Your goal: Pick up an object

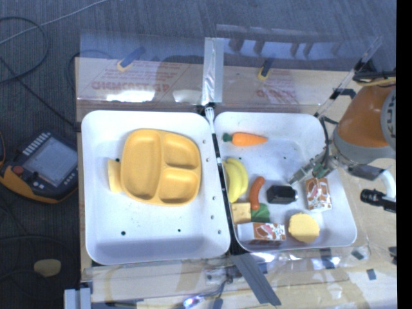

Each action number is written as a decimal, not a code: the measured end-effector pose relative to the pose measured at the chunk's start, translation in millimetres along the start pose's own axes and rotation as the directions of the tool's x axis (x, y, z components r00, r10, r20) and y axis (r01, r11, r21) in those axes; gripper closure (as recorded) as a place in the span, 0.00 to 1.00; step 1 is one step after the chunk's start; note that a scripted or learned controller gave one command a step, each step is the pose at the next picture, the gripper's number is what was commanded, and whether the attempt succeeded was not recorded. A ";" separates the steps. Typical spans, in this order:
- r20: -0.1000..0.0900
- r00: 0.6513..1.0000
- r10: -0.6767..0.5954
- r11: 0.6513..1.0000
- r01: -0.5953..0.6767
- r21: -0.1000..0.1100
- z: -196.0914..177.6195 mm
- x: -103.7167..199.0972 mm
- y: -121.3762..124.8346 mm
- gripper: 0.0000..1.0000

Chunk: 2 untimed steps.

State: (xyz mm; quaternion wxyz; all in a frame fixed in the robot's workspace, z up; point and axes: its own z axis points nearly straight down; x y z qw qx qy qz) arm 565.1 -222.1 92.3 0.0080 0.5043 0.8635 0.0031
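Camera view: claw (313,170) low (right bin (283,124)).

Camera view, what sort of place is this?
Probably a robotics lab bench for pick-up trials: two white bins, toy food such as a carrot and banana, and a handheld controller on carpet.

You look down at a slant from one fixed camera above the bench (58,250), set well back; both bins show whole (the arm (368,126) enters at 3 o'clock).
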 end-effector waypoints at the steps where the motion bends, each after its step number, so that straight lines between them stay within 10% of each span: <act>1: -0.012 0.998 -0.058 0.998 0.058 0.010 -51.8 31.3 -2.6 1.00; 2: -0.010 1.000 -0.003 1.000 0.003 0.013 -93.4 -5.2 27.0 1.00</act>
